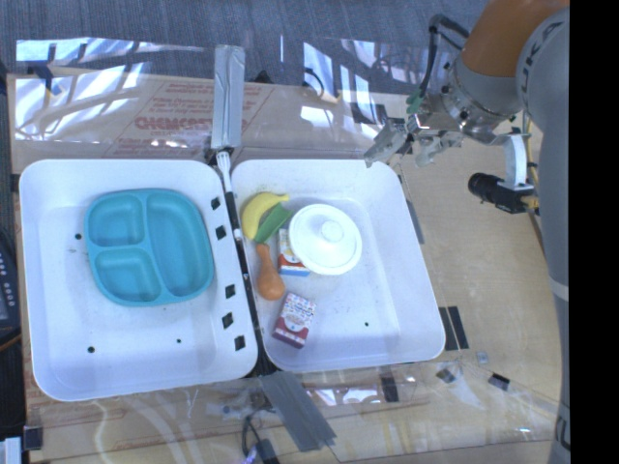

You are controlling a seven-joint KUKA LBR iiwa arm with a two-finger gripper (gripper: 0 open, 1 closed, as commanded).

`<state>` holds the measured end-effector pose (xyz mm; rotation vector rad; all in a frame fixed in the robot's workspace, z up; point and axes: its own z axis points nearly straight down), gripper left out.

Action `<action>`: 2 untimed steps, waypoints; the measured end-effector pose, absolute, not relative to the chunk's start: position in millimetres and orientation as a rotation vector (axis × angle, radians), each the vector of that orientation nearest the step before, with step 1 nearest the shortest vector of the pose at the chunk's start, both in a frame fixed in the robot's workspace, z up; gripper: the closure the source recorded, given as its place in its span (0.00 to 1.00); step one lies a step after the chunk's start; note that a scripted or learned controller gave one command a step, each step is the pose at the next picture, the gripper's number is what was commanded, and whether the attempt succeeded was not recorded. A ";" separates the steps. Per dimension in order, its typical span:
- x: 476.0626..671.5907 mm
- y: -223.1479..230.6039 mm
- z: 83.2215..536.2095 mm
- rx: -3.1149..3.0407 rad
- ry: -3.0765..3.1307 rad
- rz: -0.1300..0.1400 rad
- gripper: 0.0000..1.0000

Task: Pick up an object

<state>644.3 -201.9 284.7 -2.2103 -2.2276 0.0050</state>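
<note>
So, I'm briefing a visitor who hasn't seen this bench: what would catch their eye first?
Probably the blue divided tray, lying alone in the left bin. Next, the cluster in the right bin: a white lidded bowl beside a banana. The gripper hangs above that bin's far right corner.

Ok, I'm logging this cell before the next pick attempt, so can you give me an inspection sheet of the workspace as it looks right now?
Surface: two white bins side by side, left bin and right bin, on a bench covered with clear plastic sheet.
Job's things: right bin holds a banana, a white lidded bowl, an orange carrot-like piece and a small red carton, all crowded toward its left side.
Clutter: a blue divided tray in the left bin.
Grippers: gripper above the right bin's far right corner, holding nothing.
Cables: dark cables near the wrist.
Surroundings: grey carpet beyond the bench.
</note>
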 end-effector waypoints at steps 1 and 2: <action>591.7 -174.5 181.2 -2.125 -2.305 0.007 0.00; 520.3 -126.5 153.2 -2.036 -2.386 0.005 0.00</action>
